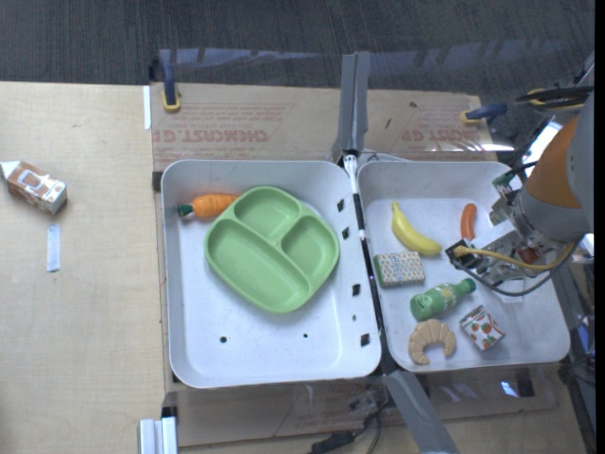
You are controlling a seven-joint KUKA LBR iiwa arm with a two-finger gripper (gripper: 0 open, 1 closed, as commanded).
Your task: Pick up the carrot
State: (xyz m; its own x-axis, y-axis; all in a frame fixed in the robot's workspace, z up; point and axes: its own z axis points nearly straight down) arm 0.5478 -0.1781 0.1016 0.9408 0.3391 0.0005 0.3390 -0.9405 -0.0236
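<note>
Task not begun. Carrot (210,204) untouched in left bin (180,282), beside green plate (272,247), well apart from jaws (473,256). Jaws over right bin (544,334); grip state: cannot tell. All steps left.

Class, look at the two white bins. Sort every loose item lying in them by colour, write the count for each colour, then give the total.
Orange: 1, the carrot
Green: 2, the divided plate and the bottle
Yellow: 1, the banana
Red: 2, the sausage and the small carton
Tan: 2, the croissant and the speckled block
Total: 8
</note>
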